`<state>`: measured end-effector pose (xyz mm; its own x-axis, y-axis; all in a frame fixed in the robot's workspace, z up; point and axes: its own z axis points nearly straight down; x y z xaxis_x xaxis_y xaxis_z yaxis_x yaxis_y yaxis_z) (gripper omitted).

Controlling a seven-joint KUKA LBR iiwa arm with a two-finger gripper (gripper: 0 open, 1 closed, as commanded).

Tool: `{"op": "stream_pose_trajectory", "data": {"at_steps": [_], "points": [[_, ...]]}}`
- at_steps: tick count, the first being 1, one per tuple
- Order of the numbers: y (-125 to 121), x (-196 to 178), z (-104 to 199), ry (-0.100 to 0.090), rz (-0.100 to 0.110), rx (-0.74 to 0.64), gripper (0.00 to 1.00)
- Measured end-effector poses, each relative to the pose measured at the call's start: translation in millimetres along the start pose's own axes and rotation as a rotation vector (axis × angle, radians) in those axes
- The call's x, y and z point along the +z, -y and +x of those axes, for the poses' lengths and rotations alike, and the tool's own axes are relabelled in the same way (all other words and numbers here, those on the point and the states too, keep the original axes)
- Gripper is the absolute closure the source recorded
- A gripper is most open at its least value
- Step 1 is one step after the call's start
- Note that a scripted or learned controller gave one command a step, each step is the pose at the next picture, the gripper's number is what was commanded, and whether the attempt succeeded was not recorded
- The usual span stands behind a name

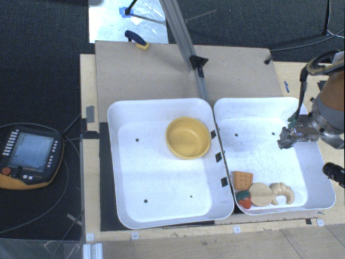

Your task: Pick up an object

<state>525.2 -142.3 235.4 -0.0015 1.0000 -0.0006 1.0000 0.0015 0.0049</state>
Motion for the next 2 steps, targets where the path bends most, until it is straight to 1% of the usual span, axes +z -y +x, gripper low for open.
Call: {"op": "stream_pose_trajectory", "data": {"at_steps": [1, 2], "points": [[-19.1, 8.4, 45.1, -0.002, 0.004, -0.003, 1.0], [-48.7, -2.2, 91.4, -0.001, 0.003, -0.003, 1.0]]}}
